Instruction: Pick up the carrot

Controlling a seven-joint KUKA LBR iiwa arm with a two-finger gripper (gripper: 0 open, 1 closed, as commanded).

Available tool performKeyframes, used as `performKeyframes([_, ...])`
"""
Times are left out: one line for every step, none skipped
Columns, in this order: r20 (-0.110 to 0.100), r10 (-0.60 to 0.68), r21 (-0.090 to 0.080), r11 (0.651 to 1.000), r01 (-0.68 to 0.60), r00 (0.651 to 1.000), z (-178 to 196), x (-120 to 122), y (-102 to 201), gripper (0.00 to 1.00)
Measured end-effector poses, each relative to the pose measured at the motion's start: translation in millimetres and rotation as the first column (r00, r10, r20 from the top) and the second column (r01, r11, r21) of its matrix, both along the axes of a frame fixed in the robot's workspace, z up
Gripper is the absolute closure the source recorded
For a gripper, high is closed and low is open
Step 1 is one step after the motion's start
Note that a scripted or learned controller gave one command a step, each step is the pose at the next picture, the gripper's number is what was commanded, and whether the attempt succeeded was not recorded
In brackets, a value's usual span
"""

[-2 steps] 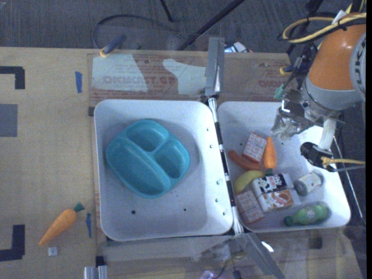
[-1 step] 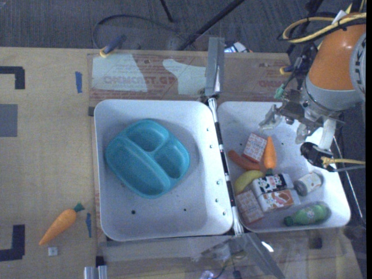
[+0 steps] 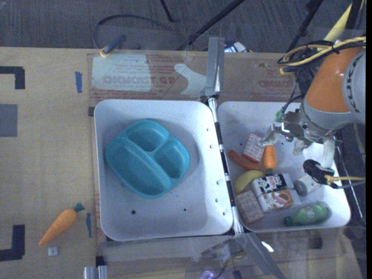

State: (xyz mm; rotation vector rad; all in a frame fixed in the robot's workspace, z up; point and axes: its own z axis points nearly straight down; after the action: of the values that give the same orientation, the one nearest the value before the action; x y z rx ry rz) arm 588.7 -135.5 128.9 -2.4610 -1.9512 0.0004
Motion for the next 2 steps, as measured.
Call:
performKeyframes([0.012, -0.211, 0.004, 0.977, 0.211, 0.977, -35.7, 9.0, -4.3, 0.00])
performKeyframes([0.019, -0.213, 0.007, 0.977, 0.213, 0.977, -24.1, 11.4, -4.4, 1.00])
